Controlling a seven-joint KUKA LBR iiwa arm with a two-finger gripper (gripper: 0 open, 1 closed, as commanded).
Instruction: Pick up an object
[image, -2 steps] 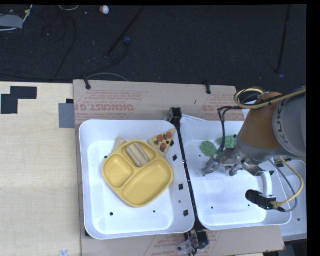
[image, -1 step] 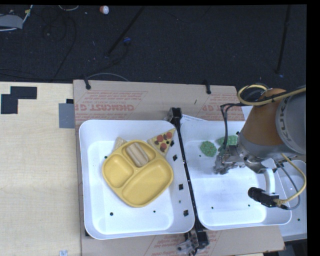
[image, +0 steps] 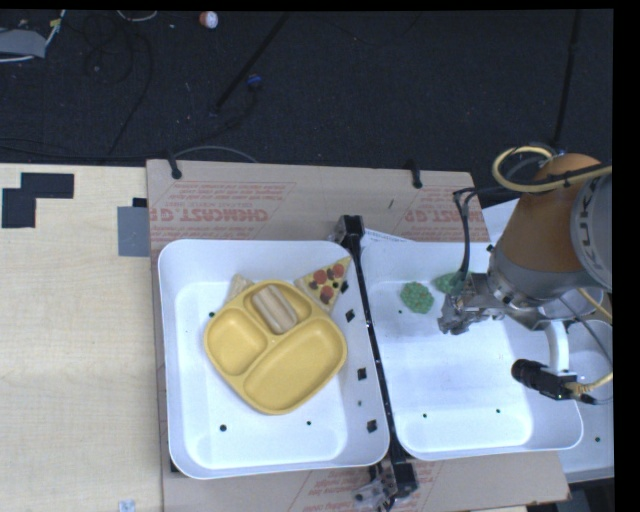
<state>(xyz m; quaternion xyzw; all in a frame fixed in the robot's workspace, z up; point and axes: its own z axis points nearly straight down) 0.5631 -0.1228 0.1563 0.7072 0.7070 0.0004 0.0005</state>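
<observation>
Gripper (image: 453, 322) low in right bin (image: 470, 420), bumpy green lump (image: 417, 296) just beside

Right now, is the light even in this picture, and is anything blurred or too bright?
In the camera view: the two white bins look bright and a little washed out; the floor behind is dark. The yellow divided plastic plate is sharp; the end effector and the small green lump are soft, with little detail.
</observation>
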